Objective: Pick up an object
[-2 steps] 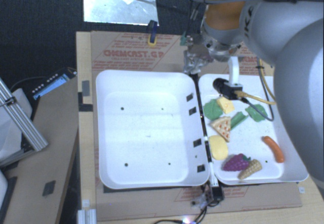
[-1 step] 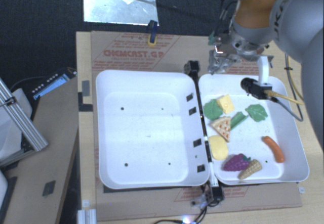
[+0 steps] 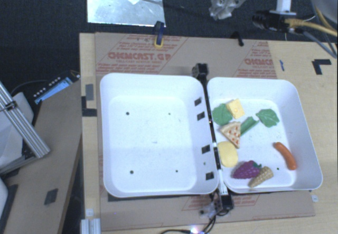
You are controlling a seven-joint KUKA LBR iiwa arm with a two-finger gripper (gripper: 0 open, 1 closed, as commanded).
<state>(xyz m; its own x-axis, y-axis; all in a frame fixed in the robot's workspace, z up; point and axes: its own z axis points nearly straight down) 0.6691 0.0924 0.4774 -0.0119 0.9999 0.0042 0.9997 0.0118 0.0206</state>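
Claw [image 3: 226, 6] high at top right of the frame, grip unclear; toy food [image 3: 232, 133] low right in right bin [image 3: 303, 117].

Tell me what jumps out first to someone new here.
The cluster of bright toy food in the right bin: purple grapes, an orange carrot, a pizza slice, green leaves. The gripper hangs high at the top, beyond the bins, away from the food.
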